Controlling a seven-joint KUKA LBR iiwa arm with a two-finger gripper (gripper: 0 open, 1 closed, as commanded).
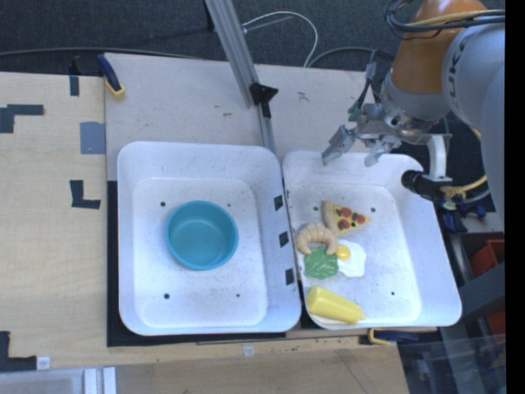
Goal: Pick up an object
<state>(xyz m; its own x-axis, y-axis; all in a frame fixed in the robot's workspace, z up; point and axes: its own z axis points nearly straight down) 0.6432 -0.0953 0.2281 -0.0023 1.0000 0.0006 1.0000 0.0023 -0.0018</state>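
Note:
My gripper [354, 152] hangs open above the far edge of the right bin [426, 245], fingers spread, nothing between them. Below it in that bin lie a pizza slice [344, 217], a tan croissant-like pastry [316, 236], a green leafy piece [321, 263], a fried egg [351, 258] and a yellow corn-like piece [333, 305] at the near edge. The pizza slice is the closest of these to the gripper, a little nearer the camera. A blue bowl [203, 235] sits in the middle of the left bin [139, 220].
A slanted metal pole [238, 48] with a black clamp rises behind the bins' shared edge. Cables run across the bench at the back. A black hose fitting [426, 185] hangs off the arm at the right bin's far right corner.

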